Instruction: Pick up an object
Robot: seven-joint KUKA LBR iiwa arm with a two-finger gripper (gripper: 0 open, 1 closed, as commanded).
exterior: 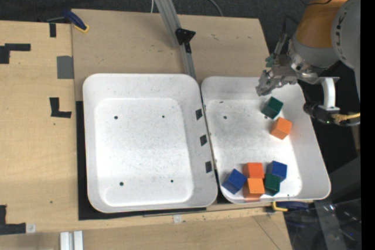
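My gripper (265, 87) hangs over the far part of the right bin (234, 96), just up and left of a dark green block (272, 107). Nothing shows between its fingers. An orange block (281, 127) lies right below the green one. At the near edge of the same bin sits a cluster: a blue block (235, 180), two orange blocks (254, 170) (255, 186), another blue block (278, 170) and a green block (272, 183).
The left bin (140, 143) sits beside the right one, with small black clips along their shared wall. A slanted metal pole (167, 6) rises from behind the bins. The wooden bench (35, 126) extends to the left.
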